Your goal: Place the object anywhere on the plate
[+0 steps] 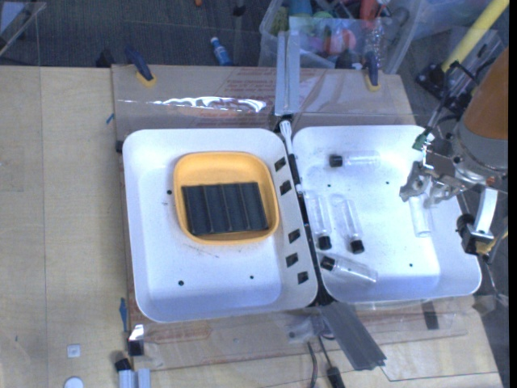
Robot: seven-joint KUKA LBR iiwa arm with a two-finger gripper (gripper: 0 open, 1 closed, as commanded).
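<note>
I have the tool (426, 191) over the right edge of the right bin (380, 277), and a clear tube (421, 216) hangs upright below it, its top between the fingers, so I read the tool as closed on that tube and carrying it clear of the bin floor. That height makes sense to me: the tube has to pass over the dark divider (292, 208) between the bins without snagging. The yellow plate (190, 172) sits in the left bin (153, 241), well apart from the tool, with a dark ribbed block (224, 208) covering most of its middle, so I judge only the rim and corners are open for a landing. Other clear tubes with black caps (339, 221) lie loose on the right bin's floor near the divider, likely waiting their turn. The worktop (56, 217) around the bins is bare wood.
</note>
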